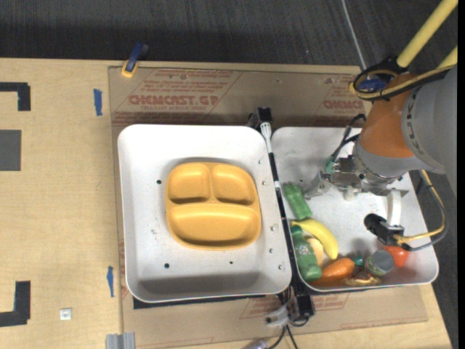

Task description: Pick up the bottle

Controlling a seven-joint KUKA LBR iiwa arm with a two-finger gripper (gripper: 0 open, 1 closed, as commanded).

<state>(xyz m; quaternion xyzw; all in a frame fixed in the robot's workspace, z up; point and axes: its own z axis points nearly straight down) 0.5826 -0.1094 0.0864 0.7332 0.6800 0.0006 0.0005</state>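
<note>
The grey arm's two-finger gripper (336, 177) hangs at right of frame above the right white bin (330, 147); whether it is apart or together, I cannot tell. The step looks like approach: the green plastic bottle (296, 201) lies just left, so the next move likely calls for shifting left and descending.

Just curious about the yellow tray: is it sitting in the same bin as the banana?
No, the yellow tray lies in the left bin, while the banana lies in the right bin.

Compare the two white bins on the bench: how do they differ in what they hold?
The left bin holds one yellow divided tray, lying flat in its middle. The right bin holds several small things crowded along its near and left sides: a green bottle, a banana, a carrot. The arm reaches over the right bin, not the left bin. Both are shallow and white.
</note>
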